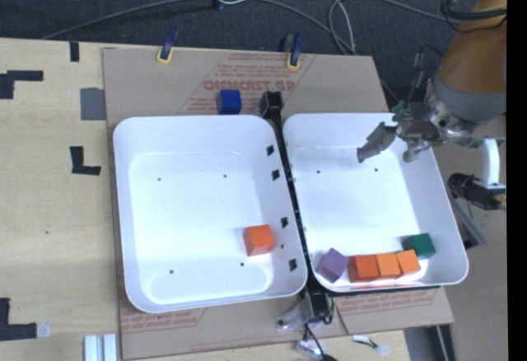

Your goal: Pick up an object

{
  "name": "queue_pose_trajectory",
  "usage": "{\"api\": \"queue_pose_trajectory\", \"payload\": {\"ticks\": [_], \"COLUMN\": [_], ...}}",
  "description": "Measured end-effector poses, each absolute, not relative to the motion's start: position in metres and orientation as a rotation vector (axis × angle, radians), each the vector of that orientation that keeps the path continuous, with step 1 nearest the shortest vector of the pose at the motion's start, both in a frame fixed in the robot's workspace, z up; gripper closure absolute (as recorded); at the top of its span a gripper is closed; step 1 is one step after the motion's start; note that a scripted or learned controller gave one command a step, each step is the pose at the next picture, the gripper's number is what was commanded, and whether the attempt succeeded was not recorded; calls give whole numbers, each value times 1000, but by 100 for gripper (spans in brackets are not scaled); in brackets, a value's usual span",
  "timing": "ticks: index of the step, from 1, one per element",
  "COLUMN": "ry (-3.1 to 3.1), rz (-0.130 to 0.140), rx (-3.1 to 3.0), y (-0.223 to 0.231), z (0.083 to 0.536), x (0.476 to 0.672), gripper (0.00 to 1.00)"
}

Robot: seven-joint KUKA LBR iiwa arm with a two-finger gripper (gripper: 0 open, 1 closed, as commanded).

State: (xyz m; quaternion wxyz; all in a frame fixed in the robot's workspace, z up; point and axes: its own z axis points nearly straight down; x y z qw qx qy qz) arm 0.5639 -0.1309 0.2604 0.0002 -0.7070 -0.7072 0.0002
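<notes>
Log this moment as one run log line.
pincer open, holding nothing, above right bin | blocks along its near edge: purple, two orange, green | orange block in left bin

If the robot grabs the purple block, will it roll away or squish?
Probably neither. The purple block has flat faces and sharp edges, so it should sit still or slide, not roll. It looks hard, like wood or plastic, so it likely won't squish. It touches an orange block by the right bin's wall, so gripping may be tricky.

We saw a pale wooden bench (49, 211) bearing a flat brown cardboard sheet (329, 79). On that sheet lay two shallow white plastic bins, left (132, 186) and right (428, 186), edges touching, and a small blue cube (230, 100) just behind the left bin.
</notes>
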Motion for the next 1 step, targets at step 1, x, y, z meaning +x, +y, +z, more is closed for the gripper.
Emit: {"api": "queue_pose_trajectory", "payload": {"ticks": [1], "ry": [-2173], "rz": [2], "rx": [-2267], "y": [-145], "z": [248], "x": [536], "gripper": [0]}}
